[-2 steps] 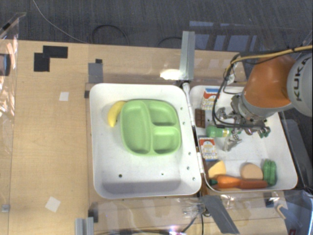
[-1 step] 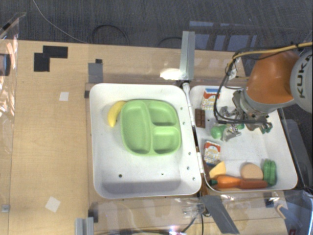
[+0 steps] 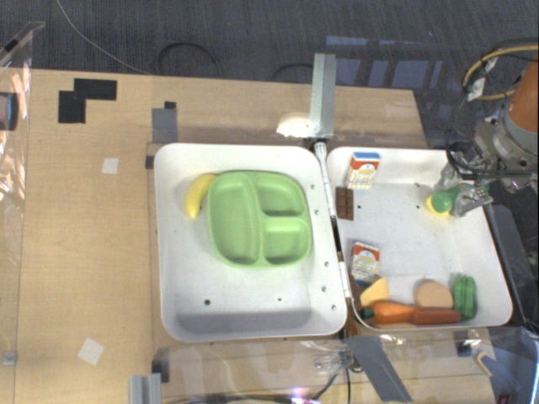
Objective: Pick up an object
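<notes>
Nearest, carrot (image 3: pixel 393 313), sausage (image 3: pixel 436 316) and bun (image 3: pixel 433 294) line the right bin's (image 3: pixel 404 225) front wall, then a carton (image 3: pixel 365 262), and farthest the hand (image 3: pixel 459 199) seemingly closed on a yellow-green ball (image 3: pixel 440 203).

- A light wood-look bench (image 3: pixel 93 268) is seen from above, taking up most of the view, with dark carpet-like floor (image 3: pixel 210 15) behind its far edge.
- Two shallow white bins are set directly on it, side by side: the left bin (image 3: pixel 244 314) and the right bin (image 3: pixel 493 263), pretty much touching along the middle.
- A black L-shaped patch (image 3: pixel 84 99) is stuck near the far left corner.
- Two small pale squares (image 3: pixel 110 166) (image 3: pixel 89 352) can be made out on the left side, well apart.
- Grey metal brackets (image 3: pixel 165 124) (image 3: pixel 323 91) are placed at the bins' corners and far edge.
</notes>
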`<state>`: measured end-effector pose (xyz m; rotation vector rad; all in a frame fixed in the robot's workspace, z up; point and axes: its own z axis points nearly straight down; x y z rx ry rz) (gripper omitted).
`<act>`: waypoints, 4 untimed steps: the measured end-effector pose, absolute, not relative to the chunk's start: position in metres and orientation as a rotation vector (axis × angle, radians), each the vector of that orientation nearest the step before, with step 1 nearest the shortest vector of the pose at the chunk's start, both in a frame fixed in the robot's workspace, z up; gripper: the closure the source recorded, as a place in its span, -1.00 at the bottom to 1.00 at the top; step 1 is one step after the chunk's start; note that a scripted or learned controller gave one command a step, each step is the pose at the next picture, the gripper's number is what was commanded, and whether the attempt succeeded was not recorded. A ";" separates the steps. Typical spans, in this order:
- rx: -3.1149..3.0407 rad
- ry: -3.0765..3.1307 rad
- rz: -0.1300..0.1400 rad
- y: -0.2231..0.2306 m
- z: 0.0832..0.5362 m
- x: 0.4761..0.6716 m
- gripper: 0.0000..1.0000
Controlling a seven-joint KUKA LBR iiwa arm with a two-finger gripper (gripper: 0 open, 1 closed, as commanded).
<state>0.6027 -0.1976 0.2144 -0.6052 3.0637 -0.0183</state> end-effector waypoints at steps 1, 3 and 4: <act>-0.990 2.970 -0.005 -0.201 0.188 0.658 1.00; -0.711 3.043 -0.013 -0.202 0.262 0.588 1.00; -0.829 3.022 0.004 -0.156 0.225 0.669 1.00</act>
